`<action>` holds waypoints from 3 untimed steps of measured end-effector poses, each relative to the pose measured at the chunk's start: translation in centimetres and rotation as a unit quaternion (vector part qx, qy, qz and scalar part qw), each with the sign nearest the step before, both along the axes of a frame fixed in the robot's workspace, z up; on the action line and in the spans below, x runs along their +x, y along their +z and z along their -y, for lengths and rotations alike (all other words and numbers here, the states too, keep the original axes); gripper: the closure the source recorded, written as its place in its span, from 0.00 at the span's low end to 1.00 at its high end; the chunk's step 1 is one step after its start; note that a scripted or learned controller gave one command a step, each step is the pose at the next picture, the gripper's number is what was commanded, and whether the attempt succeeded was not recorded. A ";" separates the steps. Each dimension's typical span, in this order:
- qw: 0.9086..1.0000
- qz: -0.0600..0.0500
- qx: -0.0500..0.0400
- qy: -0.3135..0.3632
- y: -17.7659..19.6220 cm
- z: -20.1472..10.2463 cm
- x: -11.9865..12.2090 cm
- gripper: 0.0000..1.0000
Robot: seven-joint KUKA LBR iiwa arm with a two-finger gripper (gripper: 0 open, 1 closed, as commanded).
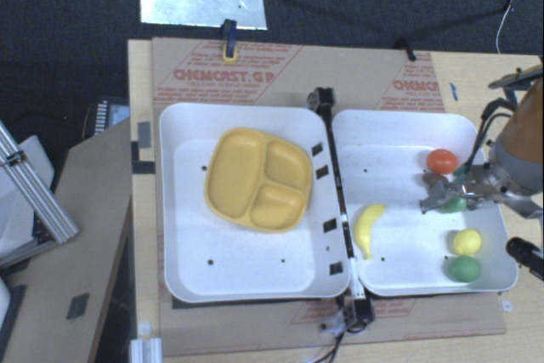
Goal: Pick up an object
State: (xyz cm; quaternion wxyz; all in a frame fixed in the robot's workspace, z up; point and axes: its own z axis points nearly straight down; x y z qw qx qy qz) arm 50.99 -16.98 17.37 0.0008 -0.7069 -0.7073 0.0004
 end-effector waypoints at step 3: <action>1.000 0.005 -0.002 0.002 2.5 0.9 -0.7 1.00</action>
